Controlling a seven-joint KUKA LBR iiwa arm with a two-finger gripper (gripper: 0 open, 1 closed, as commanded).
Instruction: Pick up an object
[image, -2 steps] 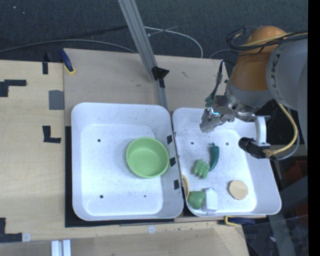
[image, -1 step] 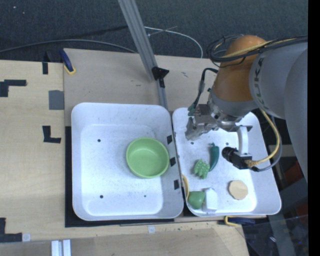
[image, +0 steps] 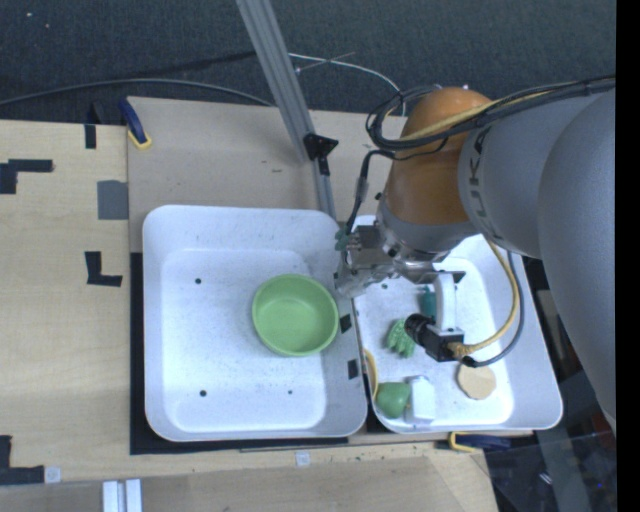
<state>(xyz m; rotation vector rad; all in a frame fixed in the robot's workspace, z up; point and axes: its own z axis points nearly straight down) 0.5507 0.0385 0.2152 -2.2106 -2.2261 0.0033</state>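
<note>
Jaws are lying hidden under the wrist's own metalwork, so whether they are parted or clamped cannot be told. The gripper (image: 362, 268) is hanging just beside the green bowl (image: 295, 315), up and to the right of its rim as the camera sees it. It is hanging over the wall where the two bins are meeting.

The green bowl is sitting upright, mouth up, on the white floor of the left bin (image: 180, 300), toward that bin's right side. The arm (image: 560, 170), grey with its orange band (image: 440, 120), is reaching in from the bowl's right. It is covering the upper part of the right bin (image: 520, 390).

Right of the bowl, past the shared wall, a small green toy (image: 401, 336) is lying on the right bin's floor. It is lying near the gripper but apart from it, lower in the view. Lower right of the bowl, near the right bin's front wall, a green rounded piece (image: 392, 398) is resting. A white block (image: 421, 398) is touching it on the side away from the bowl. Farther from the bowl again, a tan disc (image: 477, 382) is lying flat, apart from the toy.

A small teal piece (image: 428, 300) is showing right of the bowl, above the toy. It is partly hidden by the robot's hardware and too small to name.

The bench (image: 60, 330) is stretching out to the bowl's left, pale wood with dark tape marks.
</note>
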